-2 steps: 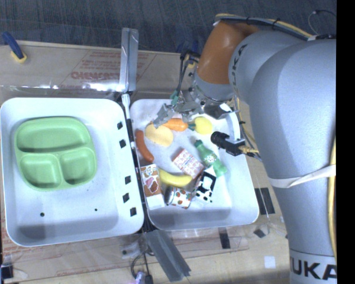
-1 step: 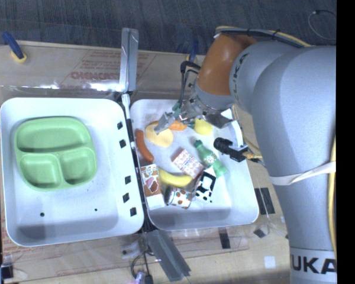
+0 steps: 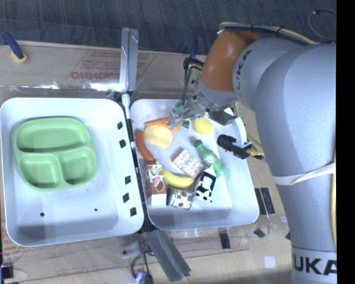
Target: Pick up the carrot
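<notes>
The carrot (image 3: 155, 123) is a bright orange piece lying in the back left part of the right bin (image 3: 244, 201). A pale yellow rounded fruit (image 3: 158, 136) covers its near side. My gripper (image 3: 177, 117) is low over the back of that bin, right at the carrot's right end. The grey arm with its orange band (image 3: 225, 58) comes in from the right above it. Whether the gripper touches or grasps the carrot is hidden by its own body.
A reddish-orange long item (image 3: 143, 146) lies along the right bin's left wall. A lemon (image 3: 202, 125), green bottle (image 3: 210, 157), banana (image 3: 177, 180), pink box (image 3: 187, 163) and small cartons (image 3: 179, 200) crowd that bin. The left bin (image 3: 23, 229) holds a green divided tray (image 3: 55, 152).
</notes>
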Motion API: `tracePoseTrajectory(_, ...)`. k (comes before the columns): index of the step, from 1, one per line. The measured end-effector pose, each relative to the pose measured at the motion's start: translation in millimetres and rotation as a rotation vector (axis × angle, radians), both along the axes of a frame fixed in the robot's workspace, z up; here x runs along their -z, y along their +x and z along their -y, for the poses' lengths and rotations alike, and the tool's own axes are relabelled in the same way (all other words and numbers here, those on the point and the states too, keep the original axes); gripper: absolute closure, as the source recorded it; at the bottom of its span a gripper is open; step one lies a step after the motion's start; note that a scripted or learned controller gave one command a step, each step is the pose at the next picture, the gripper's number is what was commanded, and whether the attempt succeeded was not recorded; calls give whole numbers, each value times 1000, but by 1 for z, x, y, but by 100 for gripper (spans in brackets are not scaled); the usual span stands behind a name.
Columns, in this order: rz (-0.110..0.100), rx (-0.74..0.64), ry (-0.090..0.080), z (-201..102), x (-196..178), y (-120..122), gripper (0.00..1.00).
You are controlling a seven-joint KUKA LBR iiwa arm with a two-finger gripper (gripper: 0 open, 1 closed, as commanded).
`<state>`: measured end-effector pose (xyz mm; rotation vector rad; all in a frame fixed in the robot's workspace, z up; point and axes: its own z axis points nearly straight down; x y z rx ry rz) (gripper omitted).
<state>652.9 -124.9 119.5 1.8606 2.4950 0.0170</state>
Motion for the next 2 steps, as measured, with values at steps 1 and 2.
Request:
tracePoseTrajectory(1, 0, 0, 0, 0, 0, 0, 0)
tracePoseTrajectory(2, 1, -3, 0, 0, -11, 1, 100)
